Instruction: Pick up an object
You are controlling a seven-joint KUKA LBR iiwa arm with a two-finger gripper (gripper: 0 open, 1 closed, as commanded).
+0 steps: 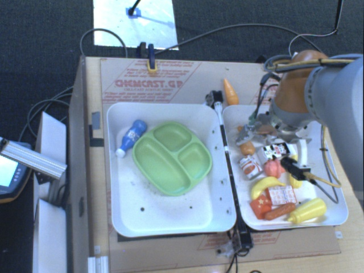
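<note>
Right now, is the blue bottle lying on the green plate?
No, the blue bottle lies on the bin floor beside the green plate.

Glossy plastic green tray (172, 158) and white bins (170, 220) — matt cardboard sheet (153, 81) beneath.

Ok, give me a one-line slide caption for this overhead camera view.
KUKA arm reaches over the right bin of toy food, while a green divided plate and blue bottle lie in the left bin.

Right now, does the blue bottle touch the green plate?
Touching: in the camera view the bottle lies against the plate's upper-left rim, with no gap visible.
</note>
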